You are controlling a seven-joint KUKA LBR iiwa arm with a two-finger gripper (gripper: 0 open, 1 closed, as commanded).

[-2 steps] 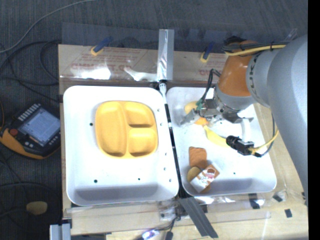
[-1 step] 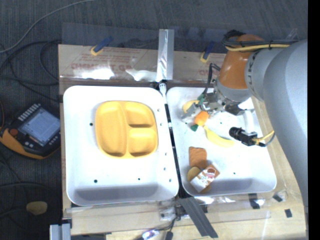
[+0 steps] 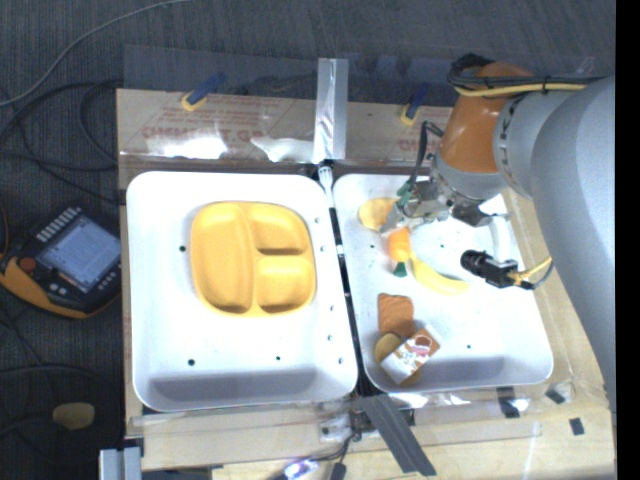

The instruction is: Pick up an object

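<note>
End effector [image 3: 418, 200] nr 1 carrot [image 3: 400, 247]

arm [image 3: 565, 158]: bulky grey casing | orange band [image 3: 470, 133] above wrist | dark metal claw [image 3: 418, 200]

The grey arm [image 3: 560, 158] reaches in from the right, its pincer [image 3: 420, 200] lowered.

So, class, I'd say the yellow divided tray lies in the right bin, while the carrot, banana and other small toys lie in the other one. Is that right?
Not quite. The camera view shows the yellow divided tray lying in the left bin, not the right one. The carrot, banana and other small toys do lie in the other bin, the right bin.
</note>
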